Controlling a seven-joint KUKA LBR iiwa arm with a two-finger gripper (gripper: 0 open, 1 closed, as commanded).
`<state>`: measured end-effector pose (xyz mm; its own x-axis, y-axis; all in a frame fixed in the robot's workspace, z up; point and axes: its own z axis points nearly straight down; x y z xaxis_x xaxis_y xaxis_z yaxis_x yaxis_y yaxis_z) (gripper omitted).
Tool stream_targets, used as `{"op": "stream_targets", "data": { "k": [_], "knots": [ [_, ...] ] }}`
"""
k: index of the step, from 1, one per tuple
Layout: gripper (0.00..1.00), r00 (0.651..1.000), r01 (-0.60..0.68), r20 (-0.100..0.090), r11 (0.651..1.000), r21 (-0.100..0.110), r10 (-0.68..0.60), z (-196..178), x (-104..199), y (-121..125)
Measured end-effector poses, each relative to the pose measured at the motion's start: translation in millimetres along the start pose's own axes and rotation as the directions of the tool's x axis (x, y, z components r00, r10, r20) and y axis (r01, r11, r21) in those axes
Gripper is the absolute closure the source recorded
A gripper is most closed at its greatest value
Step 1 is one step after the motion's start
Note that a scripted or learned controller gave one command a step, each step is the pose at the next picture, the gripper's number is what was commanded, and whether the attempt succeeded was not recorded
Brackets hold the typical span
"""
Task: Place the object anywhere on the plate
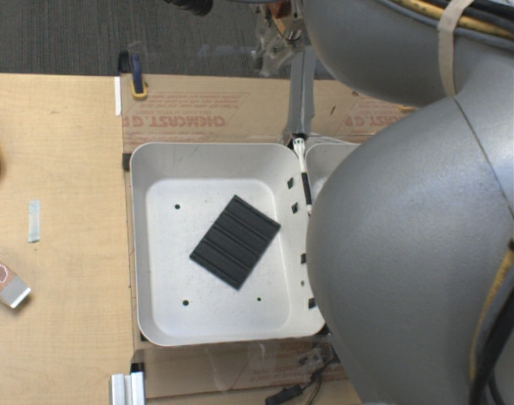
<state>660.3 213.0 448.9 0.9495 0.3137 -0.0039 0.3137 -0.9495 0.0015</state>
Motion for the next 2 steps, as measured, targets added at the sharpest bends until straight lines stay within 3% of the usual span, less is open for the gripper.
{"op": "stream_targets", "data": {
  "k": [2],
  "knots": [
    [1.0,1.0,-0.011,0.005,1.0,-0.001,0.011,-16.3,0.2,6.3]
  ]
}}
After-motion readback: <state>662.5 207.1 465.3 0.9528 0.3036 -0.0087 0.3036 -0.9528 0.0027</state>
